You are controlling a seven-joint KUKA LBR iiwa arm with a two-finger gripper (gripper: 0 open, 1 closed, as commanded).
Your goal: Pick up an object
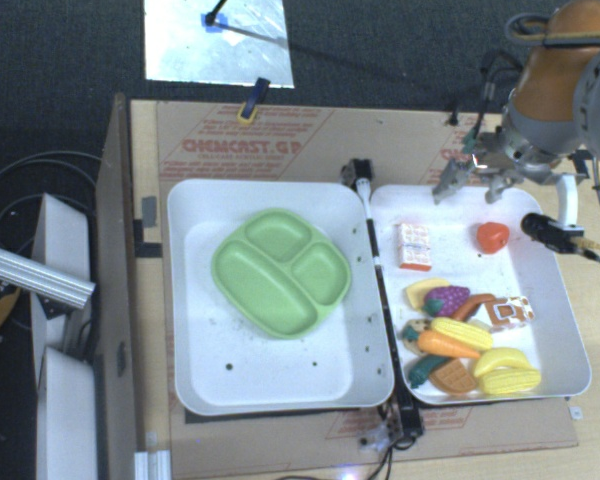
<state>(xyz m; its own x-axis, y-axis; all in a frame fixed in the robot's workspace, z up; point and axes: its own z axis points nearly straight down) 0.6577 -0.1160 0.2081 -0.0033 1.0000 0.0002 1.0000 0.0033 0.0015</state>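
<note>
arm: grey kuka arm with an orange band, entering from the right, wrist above the far edge of the right bin.
gripper [471,180]: 2 fingers spread apart, nothing between them; it hangs over the far part of the right bin [570,338], apart from every item.
left bin [195,368]: holds a green divided plate [281,271] with 3 compartments, lying near the centre.
right bin, far half: a small white and orange carton [414,246] lies left of centre; a red tomato-like toy [492,236] lies to its right, near the far right corner.
right bin, near half: a heap of toy food, touching one another, with purple grapes [450,298], an orange carrot [440,343], a yellow corn cob [457,332], a yellow banana [504,361] and a brown and white piece [506,313].
bench: cardboard sheet [250,143] with red print under both bins.
beyond the bench: a shiny silver sheet [218,28] on the dark floor.
</note>
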